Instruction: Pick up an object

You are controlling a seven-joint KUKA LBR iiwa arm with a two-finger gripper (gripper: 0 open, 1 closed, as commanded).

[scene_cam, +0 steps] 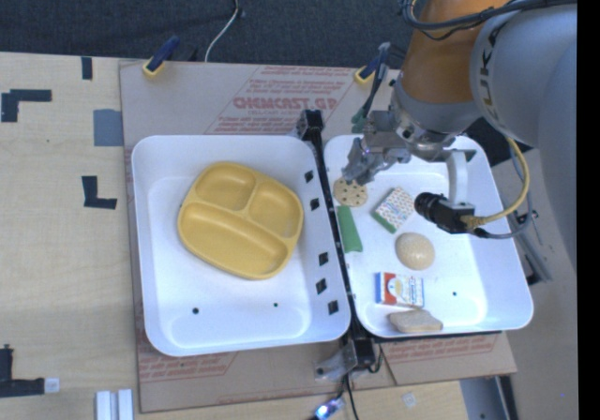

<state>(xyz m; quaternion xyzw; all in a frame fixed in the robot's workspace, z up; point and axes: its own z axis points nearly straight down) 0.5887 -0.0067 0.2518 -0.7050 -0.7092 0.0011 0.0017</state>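
My gripper (361, 168) reaches down into the far left part of the right bin (487, 315), just above a round tan cracker (350, 192). A green stick (349, 229) lies along the bin's left wall below the cracker. To the right lie a small green-and-white packet (393, 209), a beige egg-shaped piece (414, 250), a red-and-blue carton (400, 290) and a tan bread-like piece (415, 322). Nothing shows between the fingers.
The left bin (159, 306) holds a yellow divided plate (242, 218). A black divider (323, 221) runs between the bins. The arm's grey and orange body (469, 34) hangs over the right bin's far side, with a black cable and sensor (441, 210) beside it.
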